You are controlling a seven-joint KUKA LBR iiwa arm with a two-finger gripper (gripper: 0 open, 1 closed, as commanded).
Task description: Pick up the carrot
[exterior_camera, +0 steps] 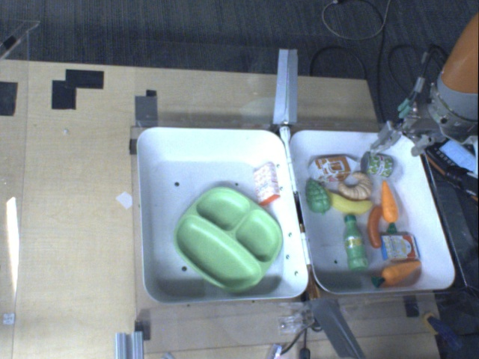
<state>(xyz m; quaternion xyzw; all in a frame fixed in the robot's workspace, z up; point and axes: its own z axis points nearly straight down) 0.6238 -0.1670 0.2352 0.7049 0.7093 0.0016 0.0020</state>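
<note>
Your carrot (388, 203) looks a light, stiff, slick toy; take it mid-body, across its width. The pincer's (387, 137) state I cannot tell.

We see even, bright overhead light washing the white bins (217, 144) pale, soft shadows under the green tray (228, 238), a glare streak at the left edge, and mild overall blur.
</note>
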